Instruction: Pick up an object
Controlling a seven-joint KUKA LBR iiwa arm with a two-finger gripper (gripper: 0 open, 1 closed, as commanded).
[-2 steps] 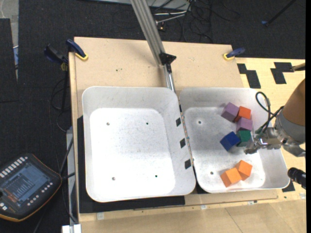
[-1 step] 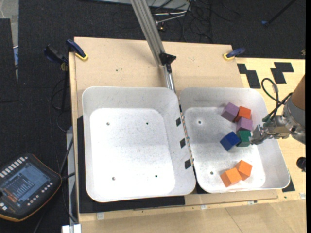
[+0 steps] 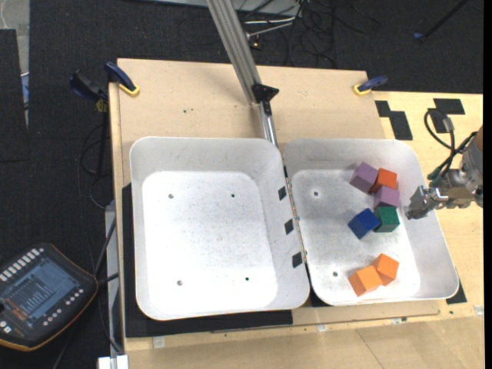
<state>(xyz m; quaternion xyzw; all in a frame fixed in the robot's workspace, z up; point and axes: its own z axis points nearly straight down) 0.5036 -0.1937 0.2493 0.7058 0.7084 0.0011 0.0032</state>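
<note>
Camera view: you look down at a slant on a tan worktop (image 3: 200,102) carrying two shallow white bins side by side.
Left bin (image 3: 146,160): you see bare speckled floor with a few small dark holes.
Right bin (image 3: 323,154): all the candidate objects sit here, gathered toward its right half.
Far cluster: a purple cube (image 3: 364,178) touches an orange cube (image 3: 387,180); a second purple cube (image 3: 388,197) sits just nearer, with a green cube (image 3: 387,218) and a blue cube (image 3: 363,223) pressed side by side below it.
Near pair: two orange blocks (image 3: 374,274) lie together by the near right corner, apart from the cluster.
End effector (image 3: 419,204): it hangs over the right rim of the right bin, just beside the green cube and the second purple cube, reaching in from the right. You cannot tell from this angle whether it is parted or closed, and nothing visibly sits in it.
Why it sits there: judged from its place, it is lined up on the nearest edge of the cluster, the shortest reach from the arm's side.
Risk: the cubes touch, so a descent may nudge neighbours instead of isolating one.
Task status: no object looks lifted yet.
</note>
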